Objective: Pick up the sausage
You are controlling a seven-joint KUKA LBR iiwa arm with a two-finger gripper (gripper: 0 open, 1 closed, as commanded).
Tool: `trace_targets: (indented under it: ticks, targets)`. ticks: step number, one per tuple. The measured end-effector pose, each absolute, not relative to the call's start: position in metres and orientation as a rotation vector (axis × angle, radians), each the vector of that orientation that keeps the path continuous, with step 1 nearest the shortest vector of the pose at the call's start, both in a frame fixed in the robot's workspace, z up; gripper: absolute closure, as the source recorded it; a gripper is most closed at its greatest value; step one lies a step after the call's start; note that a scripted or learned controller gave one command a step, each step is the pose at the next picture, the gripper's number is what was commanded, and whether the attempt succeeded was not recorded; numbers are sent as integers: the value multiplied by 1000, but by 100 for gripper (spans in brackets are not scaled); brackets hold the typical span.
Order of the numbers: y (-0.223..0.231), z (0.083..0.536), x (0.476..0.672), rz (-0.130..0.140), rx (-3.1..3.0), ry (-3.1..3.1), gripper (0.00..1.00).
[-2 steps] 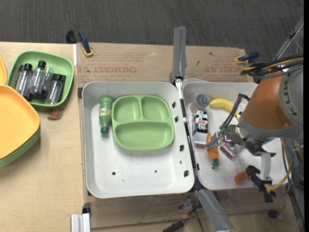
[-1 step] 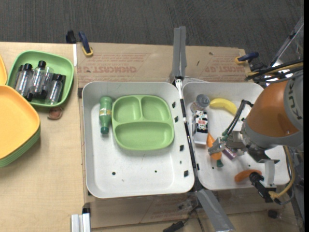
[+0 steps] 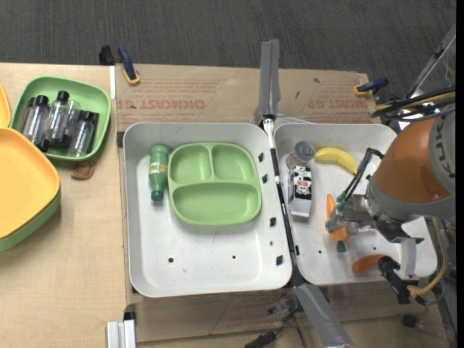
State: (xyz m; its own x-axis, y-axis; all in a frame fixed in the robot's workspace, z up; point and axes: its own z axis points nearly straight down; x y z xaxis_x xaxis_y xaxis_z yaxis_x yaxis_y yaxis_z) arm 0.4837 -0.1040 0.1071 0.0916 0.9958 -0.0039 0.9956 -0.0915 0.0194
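The camera view looks down at a slant on a wooden desk (image 3: 80,267) that carries two shallow white bins side by side. The left bin (image 3: 145,267) holds a green divided plate (image 3: 215,183), and a green bottle (image 3: 158,171) lies just beside the plate's left edge.

The right bin (image 3: 319,267) holds several things. Near its back wall lies a yellow banana (image 3: 336,158), with a small grey round object (image 3: 304,151) to its left. Below that a small milk carton with a cow print (image 3: 301,188) lies along the bin's left wall. An orange carrot with a green end (image 3: 332,220) sits near the middle of the bin. The sausage (image 3: 368,263), an orange-brown curved piece, lies near the bin's front, close to the arm.

The grey arm with its orange band (image 3: 413,169) reaches in from the right and covers the right part of this bin. The hand (image 3: 344,222) hangs low over the carrot; whether it is wide or narrow cannot be told. The sausage lies apart from it, toward the front.

Off to the left on the desk, a green tray (image 3: 29,93) holds small dark-capped bottles (image 3: 58,122), beside stacked orange plates (image 3: 25,187).
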Motion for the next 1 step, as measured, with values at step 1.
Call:
trace_targets:
  ticks: [1]
  targets:
    - [-70, 191, 515, -4, 2348, 2089, 100]
